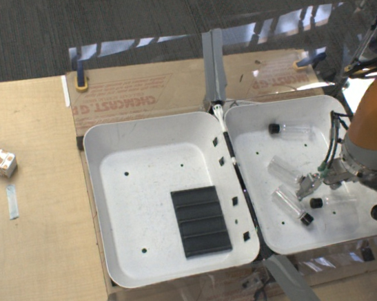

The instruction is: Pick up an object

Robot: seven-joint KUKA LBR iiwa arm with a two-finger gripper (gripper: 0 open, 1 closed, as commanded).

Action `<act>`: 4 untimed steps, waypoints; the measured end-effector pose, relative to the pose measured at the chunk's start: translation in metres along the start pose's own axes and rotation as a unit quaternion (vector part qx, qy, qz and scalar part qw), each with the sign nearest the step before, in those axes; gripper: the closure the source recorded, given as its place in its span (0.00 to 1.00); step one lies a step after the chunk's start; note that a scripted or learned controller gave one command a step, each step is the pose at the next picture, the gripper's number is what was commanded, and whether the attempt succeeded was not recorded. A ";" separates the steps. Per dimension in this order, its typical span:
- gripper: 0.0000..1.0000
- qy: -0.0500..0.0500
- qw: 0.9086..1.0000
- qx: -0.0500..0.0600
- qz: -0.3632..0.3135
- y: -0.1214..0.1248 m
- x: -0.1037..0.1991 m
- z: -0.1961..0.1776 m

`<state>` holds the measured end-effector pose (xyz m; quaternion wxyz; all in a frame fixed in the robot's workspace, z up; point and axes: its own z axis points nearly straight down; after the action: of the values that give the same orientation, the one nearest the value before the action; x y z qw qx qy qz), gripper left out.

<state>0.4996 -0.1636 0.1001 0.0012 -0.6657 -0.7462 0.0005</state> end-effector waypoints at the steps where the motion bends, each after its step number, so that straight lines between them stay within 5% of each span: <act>1: 0.00 0.000 0.999 0.000 -0.034 0.012 0.048 0.009; 2: 0.00 0.000 0.995 -0.003 -0.101 0.080 -0.062 0.007; 3: 0.00 -0.002 0.993 -0.002 -0.114 0.122 -0.009 0.008; 4: 0.00 0.006 0.993 0.024 -0.117 0.145 -0.008 0.015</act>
<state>0.6449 -0.1545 0.0849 0.0219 -0.5737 -0.8187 0.0148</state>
